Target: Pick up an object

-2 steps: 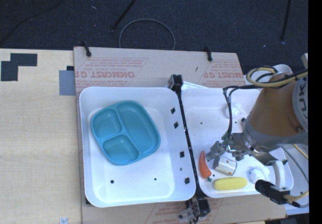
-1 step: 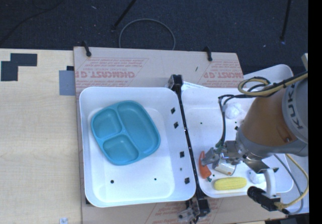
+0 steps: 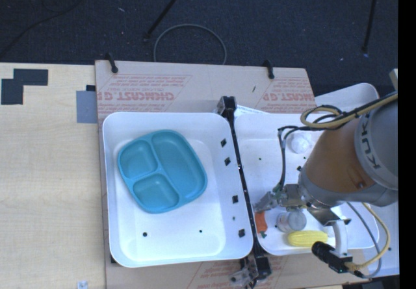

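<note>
My gripper point(image 3: 281, 210) is low in the right bin point(image 3: 260, 132), near its front left corner, under the grey and orange arm point(image 3: 348, 158). A small orange object point(image 3: 260, 222) lies just left of it, close to the divider. A yellow object point(image 3: 307, 238) rests right of and in front of the gripper by the bin's front wall. Farther back, a small white round object point(image 3: 299, 143) shows beside the arm. The arm hides much of this bin.
The left bin point(image 3: 123, 242) holds a blue three-compartment plate point(image 3: 161, 169) in its back left part. A black divider point(image 3: 235, 177) runs between the bins. Cables point(image 3: 374, 252) trail from the arm at the front right.
</note>
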Available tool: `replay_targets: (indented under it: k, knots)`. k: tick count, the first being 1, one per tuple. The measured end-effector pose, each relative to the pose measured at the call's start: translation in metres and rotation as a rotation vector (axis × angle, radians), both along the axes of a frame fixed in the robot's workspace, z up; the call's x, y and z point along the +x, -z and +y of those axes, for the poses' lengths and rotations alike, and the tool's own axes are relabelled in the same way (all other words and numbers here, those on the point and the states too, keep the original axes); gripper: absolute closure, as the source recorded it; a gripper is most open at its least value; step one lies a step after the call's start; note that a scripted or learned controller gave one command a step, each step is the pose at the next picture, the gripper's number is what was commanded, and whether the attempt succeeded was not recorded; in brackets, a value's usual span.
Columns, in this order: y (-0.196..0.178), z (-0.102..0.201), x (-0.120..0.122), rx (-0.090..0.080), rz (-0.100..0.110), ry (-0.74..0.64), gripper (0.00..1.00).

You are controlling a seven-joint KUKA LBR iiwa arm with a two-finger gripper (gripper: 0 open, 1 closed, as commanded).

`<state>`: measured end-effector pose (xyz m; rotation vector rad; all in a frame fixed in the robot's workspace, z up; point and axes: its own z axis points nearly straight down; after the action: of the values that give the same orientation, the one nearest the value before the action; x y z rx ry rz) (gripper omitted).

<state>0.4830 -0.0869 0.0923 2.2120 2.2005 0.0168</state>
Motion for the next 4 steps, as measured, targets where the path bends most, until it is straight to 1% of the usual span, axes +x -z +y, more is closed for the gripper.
replay_targets:
  k: [1,2,3,4]
  knots:
    - [-0.010,0.000,-0.002,0.005,0.009,0.006,1.00]
    - [-0.073,-0.004,-0.001,0.007,0.021,-0.005,1.00]
    - [-0.115,-0.005,0.000,0.008,0.021,-0.005,1.00]
    - [-0.117,0.052,0.013,0.009,0.026,-0.009,1.00]
